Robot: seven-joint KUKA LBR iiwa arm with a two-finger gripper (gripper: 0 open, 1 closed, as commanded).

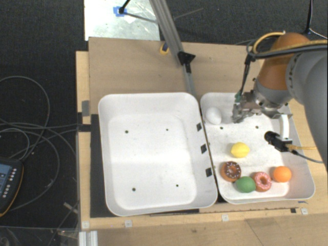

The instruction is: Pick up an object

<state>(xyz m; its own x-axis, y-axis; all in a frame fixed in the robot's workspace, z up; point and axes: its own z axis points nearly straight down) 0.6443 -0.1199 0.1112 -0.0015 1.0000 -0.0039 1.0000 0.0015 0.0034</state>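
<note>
KUKA arm (297, 65) reaches in from the right over the right bin (302, 191), its gripper (240, 114) low at the bin's far-left corner, just right of a white egg-shaped object (213, 116). From this angle it's not possible to tell how the gripper stands or whether it has hold of anything; nothing can be seen in its grasp, and the white object appears to sit on the bin floor, apart from the tool tip.

Other candidates lie nearer the camera in the same bin: a yellow lemon-like piece (240, 149) approx. mid-bin, then a near row w/ a chocolate donut (231, 171), green ball (245, 184), pink donut (263, 181) and orange ball (282, 174). All rest on the bin floor.

Left bin (110, 111) sits alongside, touching the right one at the hinge-like black clips.

Progress, as judged: approach looks made, pick not yet shown. Nothing is lifted. What's left: close on an item — prob. the white one, being closest — and raise it clear of the bin.
</note>
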